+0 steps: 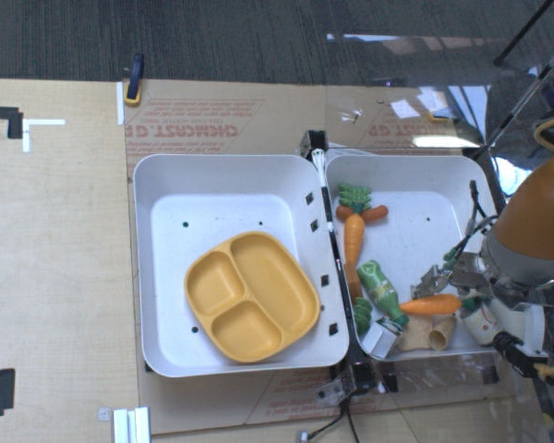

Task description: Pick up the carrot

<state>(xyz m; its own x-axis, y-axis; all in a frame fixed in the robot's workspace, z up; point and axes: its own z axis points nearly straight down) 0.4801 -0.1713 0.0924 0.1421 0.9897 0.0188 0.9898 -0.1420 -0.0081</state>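
The gripper (451, 282) pinched a carrot (431, 306) by its right end; so off-centre a hold might let it swing loose.

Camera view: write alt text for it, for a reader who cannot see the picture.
The grey arm's gripper reaches from the right into the right bin, beside an orange carrot lying among toy vegetables, with another carrot and a green bottle nearby. The left bin holds a yellow divided plate.

Evenly bright and sharp; window glare streaks the bench (434, 123) at upper right.
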